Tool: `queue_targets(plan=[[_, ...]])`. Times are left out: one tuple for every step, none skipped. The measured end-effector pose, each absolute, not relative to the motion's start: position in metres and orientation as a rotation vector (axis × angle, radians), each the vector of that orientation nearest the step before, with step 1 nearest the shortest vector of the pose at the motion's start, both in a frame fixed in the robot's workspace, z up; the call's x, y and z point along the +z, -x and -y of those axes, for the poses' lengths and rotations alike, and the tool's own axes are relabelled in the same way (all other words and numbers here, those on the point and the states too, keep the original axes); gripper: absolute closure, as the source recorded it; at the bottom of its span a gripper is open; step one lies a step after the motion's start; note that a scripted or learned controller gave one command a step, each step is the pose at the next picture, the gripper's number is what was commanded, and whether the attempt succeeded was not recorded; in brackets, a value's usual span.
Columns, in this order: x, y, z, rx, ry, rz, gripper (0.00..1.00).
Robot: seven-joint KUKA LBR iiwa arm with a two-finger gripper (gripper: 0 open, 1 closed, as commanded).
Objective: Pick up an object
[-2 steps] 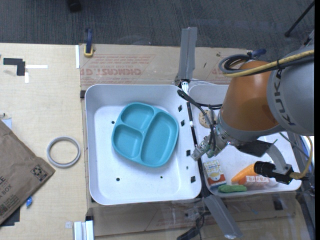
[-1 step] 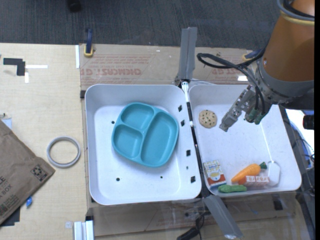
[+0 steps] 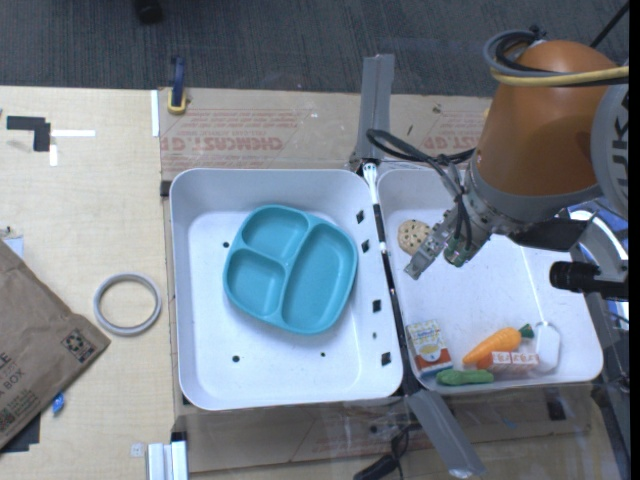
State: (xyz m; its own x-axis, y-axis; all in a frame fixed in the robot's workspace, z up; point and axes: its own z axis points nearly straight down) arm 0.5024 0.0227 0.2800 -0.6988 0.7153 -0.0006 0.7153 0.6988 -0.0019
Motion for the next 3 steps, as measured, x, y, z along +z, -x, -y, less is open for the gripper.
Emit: queue_targets(plan=[[0.389, -0.489, -0.048, 0.003, 1.661, 2.668, 1.0], [0.328, -0.478, -0.008, 0.003, 1.376, 2.824, 1.0], [0.316, -0.548, -0.092, 0.004, 1.836, 2.55, 1.0]])
